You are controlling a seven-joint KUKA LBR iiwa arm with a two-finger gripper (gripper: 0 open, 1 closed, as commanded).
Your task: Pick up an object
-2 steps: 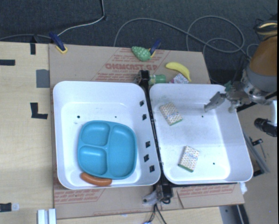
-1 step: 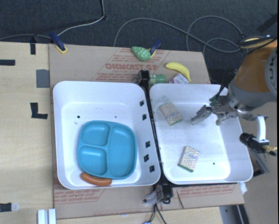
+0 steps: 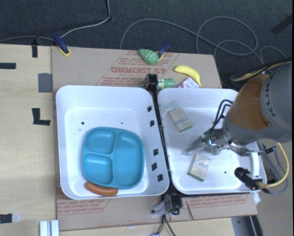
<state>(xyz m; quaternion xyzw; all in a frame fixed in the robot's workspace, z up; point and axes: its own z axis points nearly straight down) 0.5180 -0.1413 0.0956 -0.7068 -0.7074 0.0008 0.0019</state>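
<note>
Two small patterned packets lie in the right bin (image 3: pixel 206 111): one packet (image 3: pixel 179 119) near the bin's back left, the other packet (image 3: pixel 200 166) near its front. My gripper (image 3: pixel 200 144) hangs low in the right bin, just above the front packet and right of the back one, reaching from the grey and orange arm (image 3: pixel 257 109). Nothing shows between its fingers. In the left bin (image 3: pixel 87 100) a blue divided plate (image 3: pixel 112 157) rests with an orange sausage (image 3: pixel 101 189) beside its front edge.
Behind the bins, on the cardboard, lie a yellow banana (image 3: pixel 188 73), a green toy (image 3: pixel 148 56), a green bottle (image 3: pixel 165 83) and a small pink-white packet (image 3: pixel 188 83). Cables run over the dark floor at the back. A black clamp (image 3: pixel 151 80) sits where the bins meet.
</note>
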